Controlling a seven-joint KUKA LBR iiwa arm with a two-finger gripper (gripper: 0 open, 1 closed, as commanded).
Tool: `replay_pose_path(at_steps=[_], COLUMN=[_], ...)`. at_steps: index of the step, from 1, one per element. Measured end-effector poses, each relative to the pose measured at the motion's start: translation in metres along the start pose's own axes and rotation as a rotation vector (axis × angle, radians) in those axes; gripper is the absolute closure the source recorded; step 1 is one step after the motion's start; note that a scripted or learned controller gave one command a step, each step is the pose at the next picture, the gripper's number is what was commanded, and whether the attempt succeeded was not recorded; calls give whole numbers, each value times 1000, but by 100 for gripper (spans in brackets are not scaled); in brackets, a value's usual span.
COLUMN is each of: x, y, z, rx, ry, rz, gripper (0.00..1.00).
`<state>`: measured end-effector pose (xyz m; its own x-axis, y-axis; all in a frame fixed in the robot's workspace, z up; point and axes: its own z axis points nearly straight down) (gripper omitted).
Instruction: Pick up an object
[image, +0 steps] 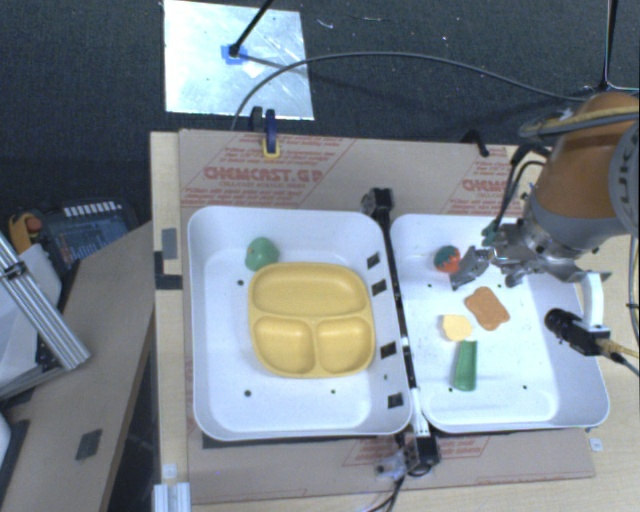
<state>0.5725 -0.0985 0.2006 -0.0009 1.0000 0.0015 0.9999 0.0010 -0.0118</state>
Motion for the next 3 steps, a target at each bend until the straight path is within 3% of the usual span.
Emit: replay_pose_path(at_steps=[1,3], x=[0,4], y=[3,-9], z=[-7,100], rx=[-12,-9], ry=[-1,0], rz=[-2,0], gripper=[0,0])
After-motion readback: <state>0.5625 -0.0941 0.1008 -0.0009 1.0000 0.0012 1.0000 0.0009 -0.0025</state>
